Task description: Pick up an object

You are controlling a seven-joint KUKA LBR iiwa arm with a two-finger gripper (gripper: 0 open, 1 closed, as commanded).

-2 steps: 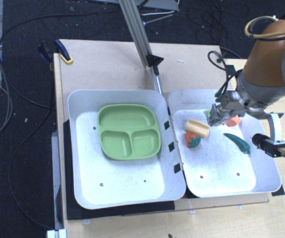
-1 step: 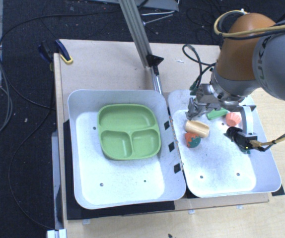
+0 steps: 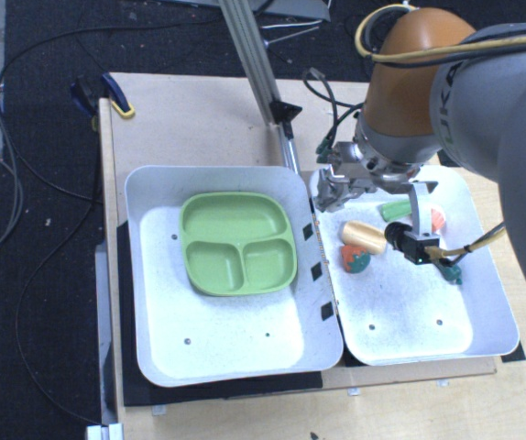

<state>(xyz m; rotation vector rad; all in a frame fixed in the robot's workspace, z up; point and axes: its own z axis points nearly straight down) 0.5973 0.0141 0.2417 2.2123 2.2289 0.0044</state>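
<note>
Two white bins side by side on bench. Left bin (image 3: 153, 337) holds a green divided plate (image 3: 239, 243), three compartments, lying flat toward the bin's far half.

Right bin (image 3: 428, 328) holds the loose objects, all clustered in its far half, near the wall shared with the left bin. Tan cylinder (image 3: 363, 236) lies on its side, tilted. Small red-and-green toy (image 3: 356, 260) sits touching or just beside the cylinder, on its near side. Green piece (image 3: 394, 211) lies beyond the cylinder, partly hidden by the arm's hardware. Pink-orange object (image 3: 438, 219) is right of the cylinder, just past a white bracket and black cable fitting.

Arm comes in from the right, orange band above the wrist. Gripper (image 3: 333, 193) hangs over the far left corner of the right bin, just beyond and left of the cylinder, not touching it as far as visible. Pincer state: cannot tell, metal parts blur together. Nothing seen between them.
</note>
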